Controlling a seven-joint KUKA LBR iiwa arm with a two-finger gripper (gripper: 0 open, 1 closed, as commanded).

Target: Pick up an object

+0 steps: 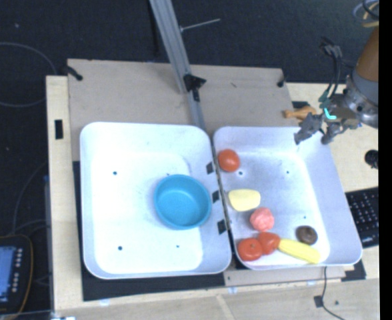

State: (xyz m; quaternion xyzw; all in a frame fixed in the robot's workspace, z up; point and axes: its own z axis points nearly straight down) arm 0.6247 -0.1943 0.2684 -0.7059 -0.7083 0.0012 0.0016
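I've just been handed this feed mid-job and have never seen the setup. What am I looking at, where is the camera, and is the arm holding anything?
One fixed camera looks down at a slant on a bench with two shallow white bins side by side. The left bin holds a blue bowl. The right bin holds small items: an orange-red ball, a pale yellow piece, a pink lump, two red pieces, a yellow banana shape and a small brown object. The robot arm reaches in from the right; its gripper hangs over the right bin's upper right corner, fingers apart, nothing between them.
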